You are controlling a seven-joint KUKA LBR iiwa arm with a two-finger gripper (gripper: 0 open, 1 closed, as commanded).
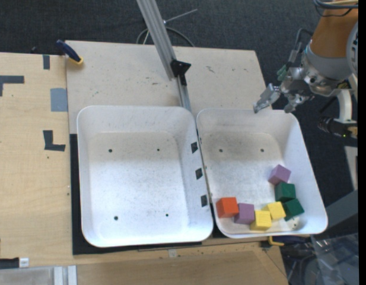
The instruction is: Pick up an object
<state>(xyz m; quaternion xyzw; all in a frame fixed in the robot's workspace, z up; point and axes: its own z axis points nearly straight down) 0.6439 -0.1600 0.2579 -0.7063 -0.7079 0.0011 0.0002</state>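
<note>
Gripper (276, 98) hangs over the far right corner of the right bin (305, 153), just above its far rim, on the arm (334, 37) coming in from the right. Fingers look spread apart, nothing between them. All the blocks lie well apart from it, clustered in the near right corner of the same bin.

Counts: seven blocks total.
- Orange block (227, 206): one, leftmost of the cluster.
- Purple blocks: two. One purple block (245, 213) just right of the orange one, touching or nearly so; the far purple block (280, 174) sits alone at the far end of the cluster, nearest the gripper.
- Yellow blocks: two. One yellow block (262, 219) near the bin's near rim, the second yellow block (276, 210) just right and slightly farther.
- Green blocks: two. One dark green block (285, 190) just nearer than the far purple one, the other green block (293, 207) beside the second yellow.

Left bin (88, 159) sits beside the right bin, walls touching. A metal rail (156, 25) runs from the far edge toward the seam between the bins.
</note>
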